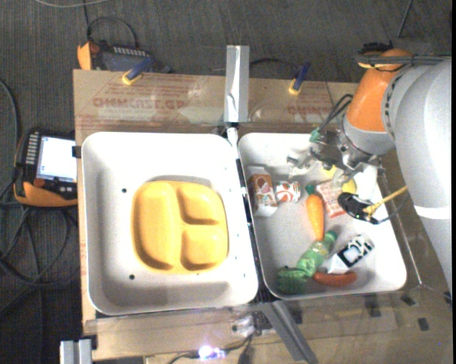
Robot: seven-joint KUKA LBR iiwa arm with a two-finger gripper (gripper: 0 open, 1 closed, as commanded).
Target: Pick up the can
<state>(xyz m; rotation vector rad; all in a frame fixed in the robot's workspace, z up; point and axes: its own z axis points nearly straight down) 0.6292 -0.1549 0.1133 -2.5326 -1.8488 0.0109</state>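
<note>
Closest to the front edge of the right bin [269,237] lie a red sausage [335,278] and, at its left end, a dark green lump [291,280]. A green bottle [316,252] slants from the lump toward the bin's middle. A white box [354,250] sits just right of the bottle, near the right wall.

Pincer [312,162]: positioned over the back half of the right bin, right of centre. The arm [372,105] reaches in over the back right corner. Whether the pincer is open or closed, or touches anything, cannot be told.

Can [276,192]: on its side beside the left wall of the right bin, toward the back. It is near the pincer but apart from it, to the pincer's front left.

Edges and room: bare floor runs from the can along the left wall to the lump at the front. A shorter bare strip lies between the can and the back left corner.

Obstructions: a carrot [316,214] lies just beside the can's right end, pointing front to back. A red-and-white packet [332,198] lies right of the carrot, close under the pincer.

Left bin [106,165]: carries a yellow tray [180,226] at its middle, with bare floor all round. The two bins meet along their shared wall and stand on the table [159,101].
</note>
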